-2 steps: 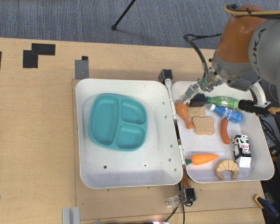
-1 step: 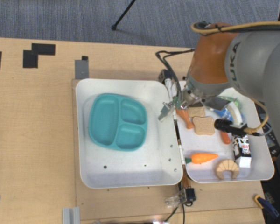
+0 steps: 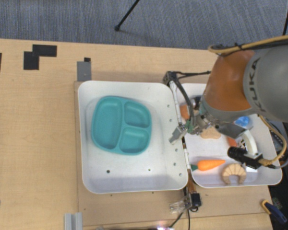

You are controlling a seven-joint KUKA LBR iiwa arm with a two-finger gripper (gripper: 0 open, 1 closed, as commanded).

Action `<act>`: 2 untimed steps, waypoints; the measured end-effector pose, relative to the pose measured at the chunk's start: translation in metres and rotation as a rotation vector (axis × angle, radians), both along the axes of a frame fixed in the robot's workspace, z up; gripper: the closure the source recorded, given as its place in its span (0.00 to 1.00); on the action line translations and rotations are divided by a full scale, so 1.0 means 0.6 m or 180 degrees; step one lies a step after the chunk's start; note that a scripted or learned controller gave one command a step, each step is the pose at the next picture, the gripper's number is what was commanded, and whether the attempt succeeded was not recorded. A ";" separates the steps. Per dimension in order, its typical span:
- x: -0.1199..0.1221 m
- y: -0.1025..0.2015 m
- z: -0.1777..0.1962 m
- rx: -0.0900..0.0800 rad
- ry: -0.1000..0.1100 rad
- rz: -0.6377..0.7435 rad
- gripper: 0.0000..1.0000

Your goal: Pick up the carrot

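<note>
Looking down on the bench, we find the carrot [image 3: 209,165] lying near the front wall of the right bin [image 3: 273,176], its orange body pointing toward a croissant [image 3: 234,172] just beside its thick end, green tip toward the wall shared with the other bin. It lies on the bin floor, free of the arm, nearer to us than the wrist and a little to the right of where the gripper [image 3: 189,125] hangs. Whether the gripper is clenched or released we cannot tell, since the wrist hardware and cables crowd that spot. Just behind the carrot, under the wrist, we see a pale flat piece of food [image 3: 211,134], and a blue item [image 3: 242,122] peeks out at the arm's edge. The grey arm with its orange band [image 3: 225,87] covers the far part of this bin. Left of the gripper, across the dividing wall, the left bin [image 3: 134,181] holds a teal divided plate [image 3: 121,124].
</note>
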State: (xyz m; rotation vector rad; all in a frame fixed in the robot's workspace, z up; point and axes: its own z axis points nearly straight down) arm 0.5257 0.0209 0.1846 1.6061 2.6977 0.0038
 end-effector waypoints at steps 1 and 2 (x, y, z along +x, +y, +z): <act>-0.063 -0.071 0.001 -0.0010 -0.0008 0.0312 0.00; -0.062 -0.065 0.000 -0.0007 -0.0008 0.1764 0.00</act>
